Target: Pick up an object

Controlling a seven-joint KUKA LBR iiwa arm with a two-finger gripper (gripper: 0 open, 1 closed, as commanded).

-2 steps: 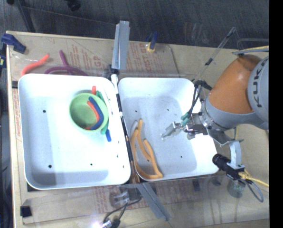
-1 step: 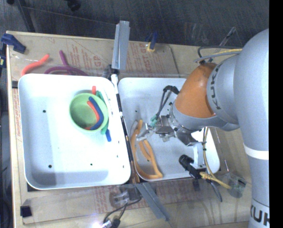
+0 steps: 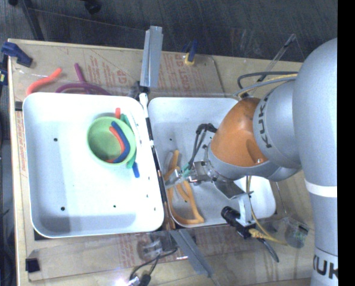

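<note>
My gripper (image 3: 178, 176) is down low in the right bin (image 3: 183, 109), at its left side, right over a cluster of orange curved pieces (image 3: 186, 204). One orange piece (image 3: 175, 161) lies just beside the fingertips, touching or nearly touching them. The wrist and orange band (image 3: 240, 139) hide much of the bin's middle. In the left bin (image 3: 64, 177) sits a green bowl-shaped object (image 3: 109, 140) with red and blue curved pieces (image 3: 125, 140) in it.
Between the bins runs a dark divider (image 3: 155, 171), very close to the gripper. Cables (image 3: 198, 142) loop by the wrist. Pink and orange pieces (image 3: 64, 82) lie on the bench behind the left bin. A metal bar (image 3: 151, 55) stands at the back.
</note>
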